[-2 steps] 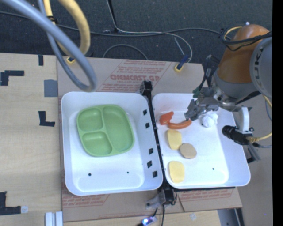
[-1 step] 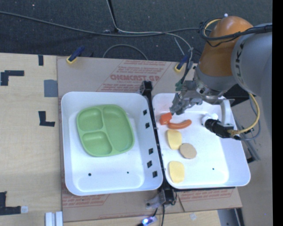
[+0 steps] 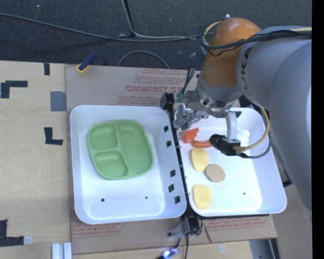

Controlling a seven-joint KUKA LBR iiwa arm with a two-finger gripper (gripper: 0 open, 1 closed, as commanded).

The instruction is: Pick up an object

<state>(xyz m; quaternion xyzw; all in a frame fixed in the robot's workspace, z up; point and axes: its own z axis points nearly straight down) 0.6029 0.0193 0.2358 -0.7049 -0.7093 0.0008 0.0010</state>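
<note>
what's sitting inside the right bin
Right bin holds two yellow pieces, a tan round piece and an orange piece. The arm covers its far end.

Robotics lab bench. Two white bins [image 3: 124, 210] side by side on a cardboard sheet [image 3: 147, 86] over a wooden top [image 3: 30, 152] marked with black tape [image 3: 50, 135]. Loose cables [image 3: 129, 23] across dark carpet [image 3: 61, 15] behind. Big grey-and-orange arm [image 3: 263, 66] over the right bin, toy food [image 3: 199, 160] and green tray [image 3: 120, 148] as test props.
</note>
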